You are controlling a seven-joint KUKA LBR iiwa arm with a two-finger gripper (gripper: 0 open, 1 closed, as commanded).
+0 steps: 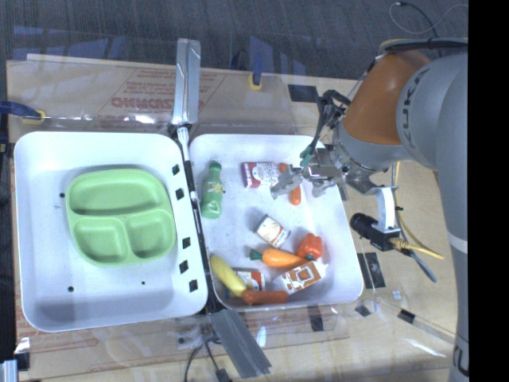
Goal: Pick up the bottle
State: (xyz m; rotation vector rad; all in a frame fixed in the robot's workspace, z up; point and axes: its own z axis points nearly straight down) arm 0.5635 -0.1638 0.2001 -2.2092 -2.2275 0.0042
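A robotics lab, seen from above: a grey industrial arm (429, 94) with an orange band reaches in from the right over a desk (95, 86) covered in taped-down sheeting. Two shallow white bins sit side by side, the left bin (32, 237) holding a green compartment tray (121, 215), the right bin (238, 146) scattered with toy food. Loose cables (417, 18) trail at far right, above dark carpet (159, 6) beyond the desk.
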